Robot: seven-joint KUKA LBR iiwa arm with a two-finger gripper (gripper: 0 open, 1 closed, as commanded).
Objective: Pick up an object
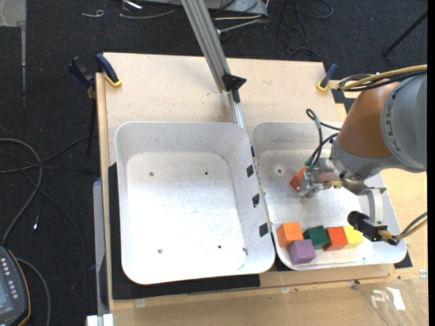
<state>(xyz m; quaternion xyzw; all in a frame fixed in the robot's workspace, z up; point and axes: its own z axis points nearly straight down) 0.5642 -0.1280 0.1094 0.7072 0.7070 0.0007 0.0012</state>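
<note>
Now the grey arm with its orange band [370,124] is reaching in from three o'clock, and its two-finger tool [309,184] sits low over the right-hand shallow white plastic bin [285,141]. Pressed against the tool's nine-o'clock side is a small orange-red block [297,179]; it looks caught at the fingers, but the metal hides the contact, so whether the tool is clamped on it or merely touching it cannot be told from this angle.

By the look of it, the grasp step is in hand: the tool is down at an object, not yet lifted clear. The next move would call for a straight rise, watching whether the orange-red block comes up with it.

Along the bin's six-o'clock edge waits a tight cluster: an orange cube [290,232], a green cube [316,236], a red-orange cube [336,238], a yellow cube [353,236] and, just below the orange cube, a purple cube [302,251]. The left-hand white bin [126,182] lies at nine o'clock.

Both bins rest on a pale wooden tabletop [170,80], with a slanted aluminium rail [204,32] crossing at twelve o'clock, over dark carpet [47,148] strewn with cables.
</note>
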